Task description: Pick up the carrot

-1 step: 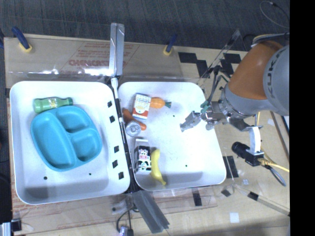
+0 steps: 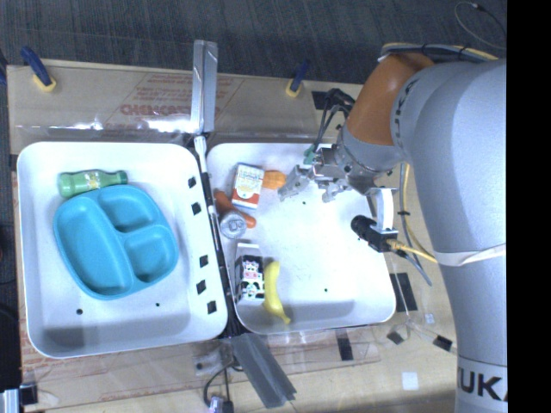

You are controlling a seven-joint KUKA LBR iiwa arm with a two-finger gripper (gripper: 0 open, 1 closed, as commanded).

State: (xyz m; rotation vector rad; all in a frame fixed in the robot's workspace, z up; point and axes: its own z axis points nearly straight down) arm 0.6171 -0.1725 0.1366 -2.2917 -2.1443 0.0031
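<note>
My fingers (image 2: 312, 181) hang over the far half of the right bin (image 2: 362, 308), pointed toward its far left corner, and whether they are apart or together I cannot tell from this slant. Nothing sits between them. The carrot (image 2: 234, 207) lies against the bin's left wall, partly tucked under the small carton (image 2: 248, 185), so reaching it cleanly looks awkward to me. A round tin (image 2: 232, 225) touches it on the near side, crowding the approach. Nearer the front edge, a banana (image 2: 274, 292) lies beside a black-and-white box (image 2: 250, 280). Over in the left bin (image 2: 34, 256), a blue divided tray (image 2: 114, 239) fills the middle, a green bottle (image 2: 90, 180) lying along its far edge.
</note>
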